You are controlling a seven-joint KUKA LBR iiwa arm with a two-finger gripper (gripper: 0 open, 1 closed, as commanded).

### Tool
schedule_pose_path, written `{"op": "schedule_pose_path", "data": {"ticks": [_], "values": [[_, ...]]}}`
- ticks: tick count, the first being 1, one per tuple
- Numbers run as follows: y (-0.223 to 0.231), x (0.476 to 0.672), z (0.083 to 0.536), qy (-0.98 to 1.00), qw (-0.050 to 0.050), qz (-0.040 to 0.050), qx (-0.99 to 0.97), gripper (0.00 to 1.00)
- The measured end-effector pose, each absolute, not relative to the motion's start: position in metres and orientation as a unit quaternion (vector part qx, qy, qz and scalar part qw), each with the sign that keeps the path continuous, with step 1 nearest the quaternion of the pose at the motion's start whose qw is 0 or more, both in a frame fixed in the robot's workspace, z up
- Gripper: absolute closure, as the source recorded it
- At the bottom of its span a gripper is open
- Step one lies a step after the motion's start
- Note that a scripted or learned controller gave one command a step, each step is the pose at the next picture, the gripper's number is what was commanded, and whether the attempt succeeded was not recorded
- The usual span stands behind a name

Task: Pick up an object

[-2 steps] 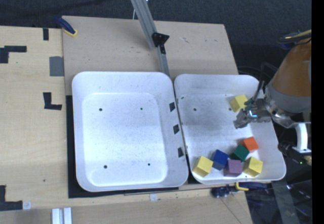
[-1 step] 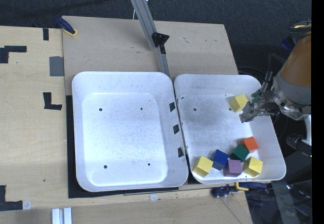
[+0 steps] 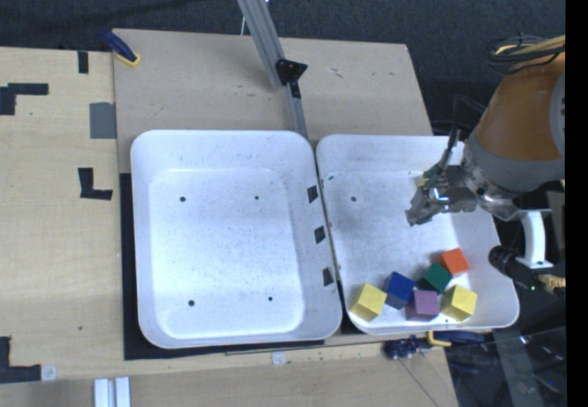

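Right bin (image 3: 367, 212): six blocks (image 3: 418, 290) clustered at near edge, none lifted. Jaws (image 3: 424, 209) hovered above bin floor, well apart from them; opening could not be told. Pick not yet made.

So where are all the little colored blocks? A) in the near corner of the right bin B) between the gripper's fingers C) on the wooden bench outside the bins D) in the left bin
A: the yellow block, blue block, purple block, green block, orange block and second yellow block cluster in the right bin at its near edge, below the gripper.
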State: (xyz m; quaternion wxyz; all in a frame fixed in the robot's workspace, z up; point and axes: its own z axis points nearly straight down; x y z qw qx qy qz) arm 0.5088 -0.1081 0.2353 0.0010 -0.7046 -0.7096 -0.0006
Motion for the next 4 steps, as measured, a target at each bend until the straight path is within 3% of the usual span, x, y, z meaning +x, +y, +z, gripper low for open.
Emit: {"op": "schedule_pose_path", "data": {"ticks": [2, 4], "values": [[-0.013, 0.495, 0.238, -0.710, 0.001, 0.0000, -0.704, 1.00], [0.101, 0.496, 0.221, -0.710, 0.002, 0.0009, -0.704, 1.00]]}}
